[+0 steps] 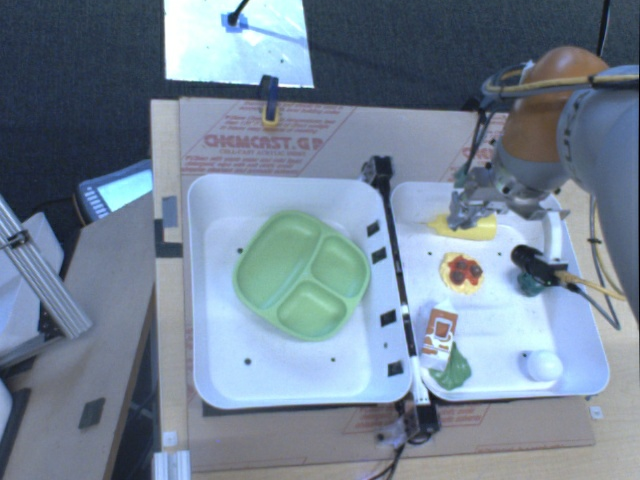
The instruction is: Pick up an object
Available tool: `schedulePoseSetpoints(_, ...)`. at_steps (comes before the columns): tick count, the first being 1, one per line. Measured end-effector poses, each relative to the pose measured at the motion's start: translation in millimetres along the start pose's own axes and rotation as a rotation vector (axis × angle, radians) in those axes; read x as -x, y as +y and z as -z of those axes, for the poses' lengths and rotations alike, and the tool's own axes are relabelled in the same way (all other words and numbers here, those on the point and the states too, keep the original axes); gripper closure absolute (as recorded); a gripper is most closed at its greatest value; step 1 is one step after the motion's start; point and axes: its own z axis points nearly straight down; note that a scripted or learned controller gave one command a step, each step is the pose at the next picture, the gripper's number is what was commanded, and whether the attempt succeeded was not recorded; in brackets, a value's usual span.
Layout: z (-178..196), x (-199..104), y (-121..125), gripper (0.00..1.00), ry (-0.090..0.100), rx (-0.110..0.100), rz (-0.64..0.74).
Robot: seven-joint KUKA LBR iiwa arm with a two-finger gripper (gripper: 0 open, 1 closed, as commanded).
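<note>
Camera view: the gripper [463,215] sits low over the yellow object [484,231] in the upper part of the right bin [500,313] — whether released or clenched cannot be told. Risk: contact falls at the object's left end — an off-centre grip may let it pivot and slip out.

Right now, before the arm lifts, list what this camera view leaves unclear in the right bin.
1. The yellow object: in the camera view the gripper covers its left part, so its full shape and any contact cannot be told.
2. The orange-and-white card: camera view, print too small to read.
3. The green toy: camera view, too small to identify.
</note>
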Motion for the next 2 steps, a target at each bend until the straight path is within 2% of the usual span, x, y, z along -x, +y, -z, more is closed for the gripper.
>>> schedulePoseSetpoints(1,65,2,5,1.0,-0.001,0.001,0.002)
schedulePoseSetpoints(2,112,2,7,1.0,0.0,0.0,0.003)
